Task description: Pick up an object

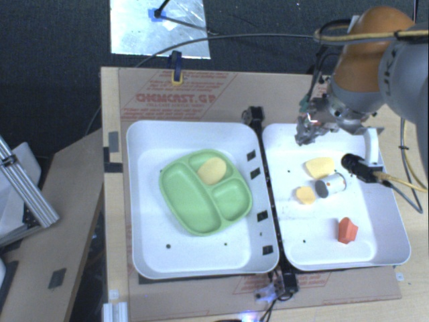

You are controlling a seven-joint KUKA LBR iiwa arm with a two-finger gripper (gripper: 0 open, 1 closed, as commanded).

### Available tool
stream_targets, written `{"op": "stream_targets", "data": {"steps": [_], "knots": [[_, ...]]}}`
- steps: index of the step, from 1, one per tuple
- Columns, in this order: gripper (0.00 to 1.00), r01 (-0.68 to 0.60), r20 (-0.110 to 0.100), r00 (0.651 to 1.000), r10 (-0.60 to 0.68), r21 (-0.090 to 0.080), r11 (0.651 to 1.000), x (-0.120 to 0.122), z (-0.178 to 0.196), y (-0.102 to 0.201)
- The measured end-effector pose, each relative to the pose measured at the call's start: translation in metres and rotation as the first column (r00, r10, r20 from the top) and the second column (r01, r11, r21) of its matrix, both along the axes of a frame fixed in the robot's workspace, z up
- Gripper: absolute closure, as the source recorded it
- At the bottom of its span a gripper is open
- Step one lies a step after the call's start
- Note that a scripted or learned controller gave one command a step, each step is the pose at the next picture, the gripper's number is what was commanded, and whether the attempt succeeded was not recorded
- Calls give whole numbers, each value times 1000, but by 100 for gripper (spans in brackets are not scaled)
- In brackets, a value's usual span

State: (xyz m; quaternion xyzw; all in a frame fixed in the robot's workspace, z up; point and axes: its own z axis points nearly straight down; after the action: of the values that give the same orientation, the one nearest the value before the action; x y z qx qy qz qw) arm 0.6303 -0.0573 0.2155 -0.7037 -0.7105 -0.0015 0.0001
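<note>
1. Block [347, 230], orange-red, is lying nearest the front of the right bin [392, 250], well apart from everything else. It is the easiest target, but the gripper is far from it now, so a long move is needed.

2. Cylinder [330, 184], grey and white, is resting in the middle of this bin, touching or almost touching a small yellow piece [305, 194]. I judge that a grasp here is risking to roll the cylinder away or to catch two things together.

3. Wedge [320, 166], pale yellow, is lying just behind the cylinder. It is the thing nearest to the gripper. Its sloped faces are probably making it slip out of the fingers.

4. Gripper [306, 137] is hanging over the far left corner of the right bin, near the wall between the bins. I cannot tell how wide it is standing; nothing is showing inside it. A descent here is likely finding only bare floor, or is hitting the wall.

5. Plate [194, 210], green, is sitting in the left bin [144, 180] with a yellow lump [212, 170] in its far compartment.
</note>
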Motion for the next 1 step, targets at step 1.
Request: {"op": "stream_targets", "data": {"steps": [1], "knots": [[100, 0, -1, 1000, 0, 0, 1000, -15, 9, 56]]}}
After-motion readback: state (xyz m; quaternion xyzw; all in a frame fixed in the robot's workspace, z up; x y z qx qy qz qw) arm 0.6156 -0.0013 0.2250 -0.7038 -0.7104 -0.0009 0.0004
